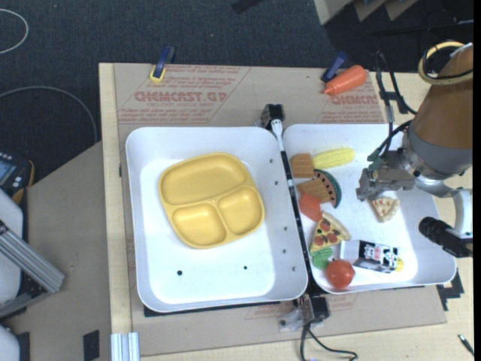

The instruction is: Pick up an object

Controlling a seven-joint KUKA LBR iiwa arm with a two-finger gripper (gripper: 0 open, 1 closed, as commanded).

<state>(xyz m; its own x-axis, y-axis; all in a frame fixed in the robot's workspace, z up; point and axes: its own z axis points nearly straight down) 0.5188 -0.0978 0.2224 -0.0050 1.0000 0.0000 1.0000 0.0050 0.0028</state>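
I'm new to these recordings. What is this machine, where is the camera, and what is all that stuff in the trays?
This is one picture from a fixed camera above a bench, looking down at a slant. The grey and orange shape at the right is a robot arm; a program drives it, and its job is to pick something up. At its end is a pincer, hanging low over the right bin. I cannot tell whether it is open or shut, and nothing is visibly held.

The bench bears two shallow white bins. The left bin holds a yellow divided plate. The right bin holds toy food: a corn cob, a watermelon slice, a pizza slice, a tomato, a small carton and a pale wedge just below the pincer. A toy carrot lies outside the bins.
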